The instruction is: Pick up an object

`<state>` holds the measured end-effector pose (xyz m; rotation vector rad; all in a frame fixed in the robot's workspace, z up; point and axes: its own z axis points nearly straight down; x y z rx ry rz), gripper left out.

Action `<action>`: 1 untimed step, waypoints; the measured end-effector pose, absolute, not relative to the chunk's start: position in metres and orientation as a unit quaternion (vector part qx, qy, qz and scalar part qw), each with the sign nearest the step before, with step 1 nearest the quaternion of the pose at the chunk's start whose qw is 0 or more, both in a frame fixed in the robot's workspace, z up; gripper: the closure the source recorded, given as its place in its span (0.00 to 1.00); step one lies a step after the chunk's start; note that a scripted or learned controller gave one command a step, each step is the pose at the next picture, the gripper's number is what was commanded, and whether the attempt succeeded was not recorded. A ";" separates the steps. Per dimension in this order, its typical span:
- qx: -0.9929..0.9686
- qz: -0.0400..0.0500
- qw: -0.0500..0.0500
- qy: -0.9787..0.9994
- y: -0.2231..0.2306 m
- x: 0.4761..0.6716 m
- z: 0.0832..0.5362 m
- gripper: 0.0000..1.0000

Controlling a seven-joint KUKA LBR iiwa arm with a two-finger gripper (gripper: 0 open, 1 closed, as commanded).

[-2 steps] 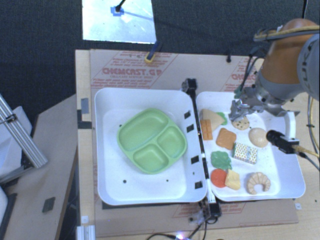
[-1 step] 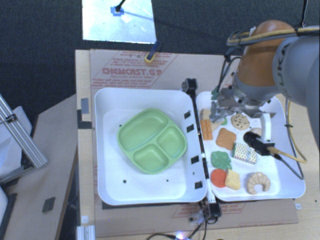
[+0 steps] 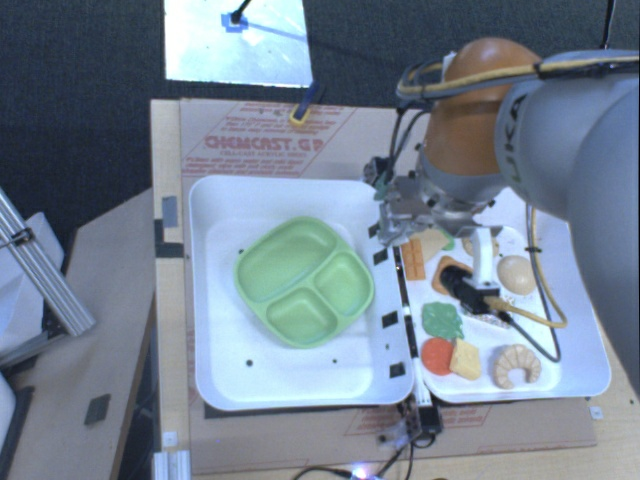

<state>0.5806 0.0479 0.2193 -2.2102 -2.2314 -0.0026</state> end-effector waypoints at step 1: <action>-0.704 -0.001 0.000 -0.710 0.092 0.576 0.226 1.00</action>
